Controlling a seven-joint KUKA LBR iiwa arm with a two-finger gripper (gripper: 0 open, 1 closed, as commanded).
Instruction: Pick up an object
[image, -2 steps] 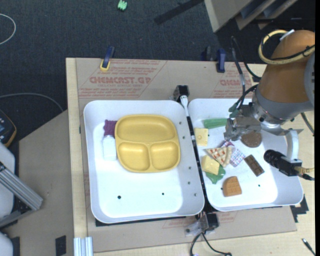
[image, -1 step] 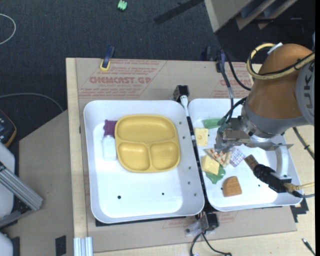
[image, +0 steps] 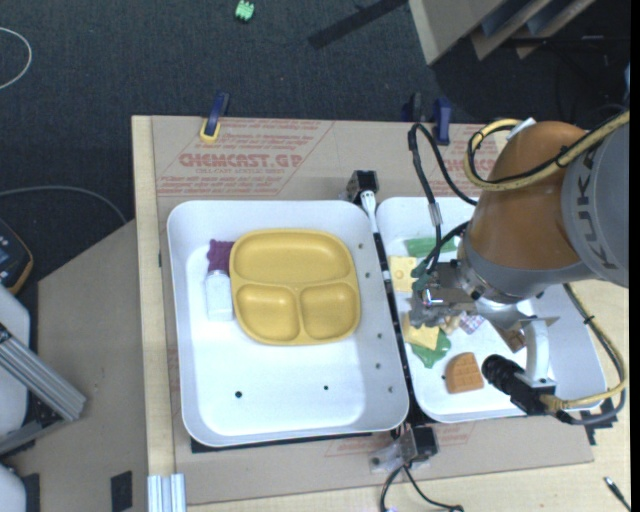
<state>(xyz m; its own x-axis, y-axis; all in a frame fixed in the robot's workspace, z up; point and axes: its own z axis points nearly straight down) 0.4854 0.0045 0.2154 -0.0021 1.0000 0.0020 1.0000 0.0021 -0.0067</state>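
While hanging low over the right bin (image: 585, 350), gripper (image: 437, 303) down among small objects (image: 428, 340) beside the yellow tray (image: 295, 284); jaw opening hidden by the wrist, perhaps touching them. Left of the tray, a purple-capped bottle (image: 217, 283).

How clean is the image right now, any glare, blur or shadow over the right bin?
Camera view: even overhead light and sharp focus; mild glare on the arm's orange band; soft shadow under the hand over the right bin's small items; yellow tray is clearly lit.
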